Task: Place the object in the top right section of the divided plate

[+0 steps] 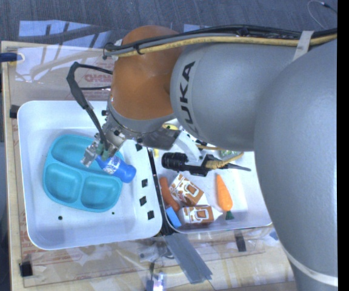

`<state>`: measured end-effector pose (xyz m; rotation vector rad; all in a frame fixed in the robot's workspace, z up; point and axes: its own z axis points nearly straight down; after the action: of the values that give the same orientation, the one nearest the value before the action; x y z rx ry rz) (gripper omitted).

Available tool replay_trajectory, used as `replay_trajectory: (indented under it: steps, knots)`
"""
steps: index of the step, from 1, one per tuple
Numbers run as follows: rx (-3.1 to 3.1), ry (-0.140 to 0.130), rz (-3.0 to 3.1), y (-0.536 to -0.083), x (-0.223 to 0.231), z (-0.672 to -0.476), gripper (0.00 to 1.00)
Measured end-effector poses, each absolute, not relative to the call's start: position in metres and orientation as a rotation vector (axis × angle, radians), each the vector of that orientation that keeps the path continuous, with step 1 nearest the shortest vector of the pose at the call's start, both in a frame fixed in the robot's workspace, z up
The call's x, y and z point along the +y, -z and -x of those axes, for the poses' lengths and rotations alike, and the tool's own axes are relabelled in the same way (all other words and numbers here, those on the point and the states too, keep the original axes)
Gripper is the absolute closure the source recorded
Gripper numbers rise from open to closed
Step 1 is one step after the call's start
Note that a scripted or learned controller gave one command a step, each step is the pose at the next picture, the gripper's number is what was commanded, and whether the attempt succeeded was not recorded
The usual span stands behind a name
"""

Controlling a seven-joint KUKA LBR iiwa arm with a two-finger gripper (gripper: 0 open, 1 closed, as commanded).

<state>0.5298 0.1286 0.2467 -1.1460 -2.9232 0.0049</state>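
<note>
The blue object [120,171] is seen just below and to the right of the pincer [99,152], touching or very nearly touching its tip, and lying across the right-hand rim of the divided plate [65,187]. Whether the pincer is clenched on it or released cannot be told, since the contact is hidden by the wrist above. The object is judged to be a small, light piece of moulded plastic, stiff and smooth, with a rounded blue end and a paler part nearer the pincer. A slippery surface is to be expected, so a hold across its narrower middle is advised rather than on the rounded end, from which it could be squeezed out.

The plate, turquoise and split into three hollows, lies under and to the left of the pincer; the two hollows below-left of it hold nothing, and the hollow directly beneath is partly covered by the tool. The plate rests in the left bin [35,132], whose white floor spreads around it.

Farther to the pincer's right, past the dividing wall, the right bin [250,208] holds a carton [185,191], a second carton [197,214] and, farthest out, a carrot [223,194].
</note>
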Motion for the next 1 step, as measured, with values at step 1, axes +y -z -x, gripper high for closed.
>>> replay_trajectory:
  steps: [1]
  knots:
    - [-2.965, -0.003, 1.034, -0.1905, -0.0076, -0.5268, 1.0]
